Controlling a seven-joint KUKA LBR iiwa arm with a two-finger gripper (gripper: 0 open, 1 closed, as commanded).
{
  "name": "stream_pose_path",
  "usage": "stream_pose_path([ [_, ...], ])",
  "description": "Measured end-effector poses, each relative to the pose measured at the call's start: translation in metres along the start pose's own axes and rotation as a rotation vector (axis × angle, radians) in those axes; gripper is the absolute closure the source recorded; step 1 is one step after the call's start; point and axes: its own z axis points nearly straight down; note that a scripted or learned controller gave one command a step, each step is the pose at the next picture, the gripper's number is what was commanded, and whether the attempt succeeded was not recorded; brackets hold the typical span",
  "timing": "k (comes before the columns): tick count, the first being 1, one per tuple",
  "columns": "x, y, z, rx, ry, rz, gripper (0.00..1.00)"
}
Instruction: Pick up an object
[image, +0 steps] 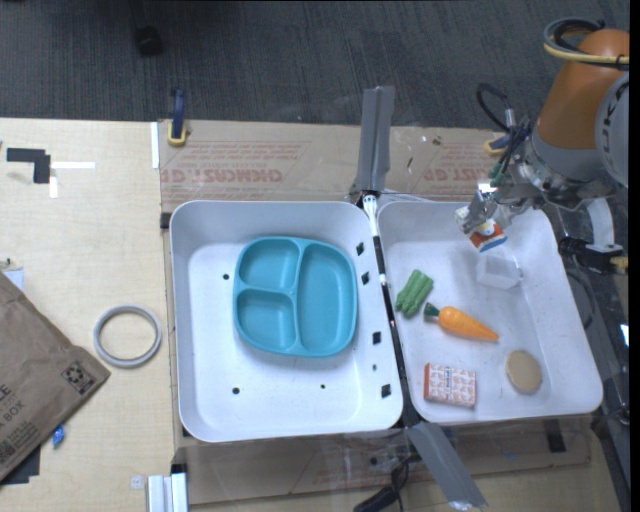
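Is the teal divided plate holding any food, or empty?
Empty. The teal divided plate in the left bin shows three bare compartments.

A robotics lab: two shallow white plastic bins sit on a cardboard-covered counter, a grey-and-orange robot arm right of them, dark carpet beyond.

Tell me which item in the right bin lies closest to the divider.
The green vegetable, lying just right of the divider; the carrot, waffle and cookie sit farther right.
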Motion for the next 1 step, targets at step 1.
stream_pose_path([
  [1, -0.0553, -0.0081, 0.0216, 0.001, 0.000, 0.122, 1.00],
])
